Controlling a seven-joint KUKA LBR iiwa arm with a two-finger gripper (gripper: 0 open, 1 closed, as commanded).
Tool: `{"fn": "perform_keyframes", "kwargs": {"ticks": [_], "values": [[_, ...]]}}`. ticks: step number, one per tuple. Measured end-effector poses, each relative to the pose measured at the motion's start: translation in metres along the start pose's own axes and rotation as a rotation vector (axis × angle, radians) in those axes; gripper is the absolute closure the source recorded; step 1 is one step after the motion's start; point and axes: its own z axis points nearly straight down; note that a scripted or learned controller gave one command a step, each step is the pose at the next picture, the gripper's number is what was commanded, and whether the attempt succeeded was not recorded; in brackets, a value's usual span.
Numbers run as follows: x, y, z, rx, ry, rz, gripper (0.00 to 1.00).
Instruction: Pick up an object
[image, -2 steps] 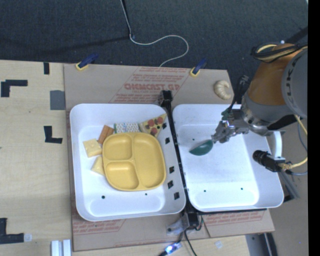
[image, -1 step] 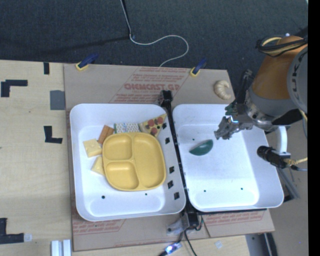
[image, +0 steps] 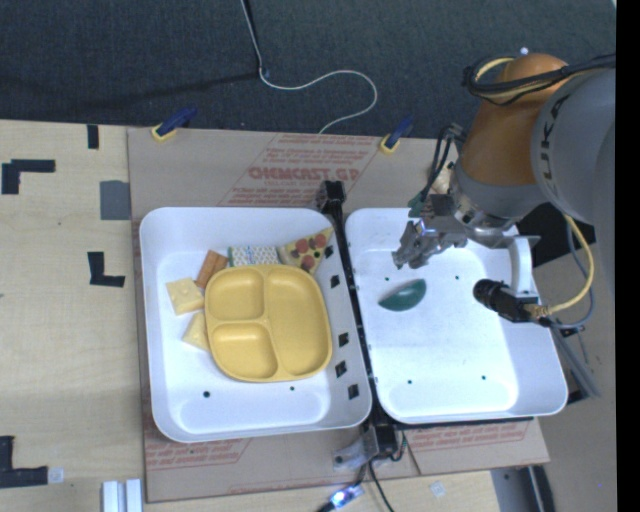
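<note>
A yellow divided plate (image: 268, 322) is seen in the left bin (image: 160, 300). A green object (image: 403, 295) lies near the right bin's (image: 530, 390) far edge — just below the gripper (image: 412, 252), whose opening cannot be told.

Hand (image: 412, 252) above green object (image: 403, 296)

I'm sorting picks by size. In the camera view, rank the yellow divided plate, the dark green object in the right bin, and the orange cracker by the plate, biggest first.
1. Yellow divided plate, by far the largest.
2. Dark green object.
3. Orange cracker, though the plate may hide part of it, so this last ranking is unsure.
</note>
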Motion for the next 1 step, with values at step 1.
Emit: {"fn": "perform_keyframes", "kwargs": {"ticks": [1], "values": [[0.0518,0.0069,0.0138,0.002,-0.002,0.002,1.00]]}}
